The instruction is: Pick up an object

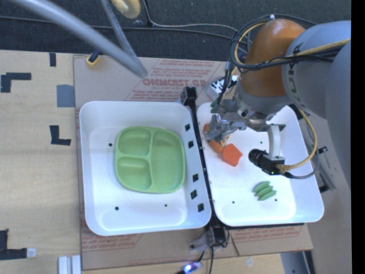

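In the right bin [296, 210] an orange block [231, 154] lies near the bin's left wall, with a smaller orange piece [214, 146] just to its left. A green pea pod [264, 190] lies toward the bin's front. My gripper [217, 129] hangs low over the orange pieces, its grey fingers right above the small orange piece. The wrist hides the fingertips' gap.
The left bin [94, 153] holds a green sectioned plate [150, 158]. A black divider with clips [197, 153] runs between the bins. A grey pole [68, 21] slants across the upper left. The arm's bulk and cables [285, 164] cover the right bin's back.
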Motion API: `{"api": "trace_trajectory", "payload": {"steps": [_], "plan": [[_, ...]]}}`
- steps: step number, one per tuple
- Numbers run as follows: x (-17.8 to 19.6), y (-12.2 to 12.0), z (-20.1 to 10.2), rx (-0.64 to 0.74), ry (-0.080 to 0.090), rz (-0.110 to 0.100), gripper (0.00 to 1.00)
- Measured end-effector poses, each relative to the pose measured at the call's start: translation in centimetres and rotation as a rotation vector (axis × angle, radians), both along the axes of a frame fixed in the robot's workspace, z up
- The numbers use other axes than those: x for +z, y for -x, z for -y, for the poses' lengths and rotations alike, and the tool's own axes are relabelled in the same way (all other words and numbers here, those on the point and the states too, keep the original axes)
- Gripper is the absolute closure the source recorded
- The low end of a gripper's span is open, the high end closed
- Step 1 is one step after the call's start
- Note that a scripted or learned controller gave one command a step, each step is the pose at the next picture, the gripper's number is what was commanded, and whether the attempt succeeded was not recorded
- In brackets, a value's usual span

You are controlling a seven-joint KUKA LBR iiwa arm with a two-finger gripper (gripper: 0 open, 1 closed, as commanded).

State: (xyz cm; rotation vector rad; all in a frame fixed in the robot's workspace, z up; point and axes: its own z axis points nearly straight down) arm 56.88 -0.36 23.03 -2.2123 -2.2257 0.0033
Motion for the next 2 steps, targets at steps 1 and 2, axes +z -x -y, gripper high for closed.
{"api": "trace_trajectory", "payload": {"steps": [1, 2], "plan": [[-0.9, 2.3, -4.1, -0.001, 0.001, -0.001, 1.00], [-0.2, 5.0, -9.0, 0.001, -0.001, 0.000, 1.00]]}}
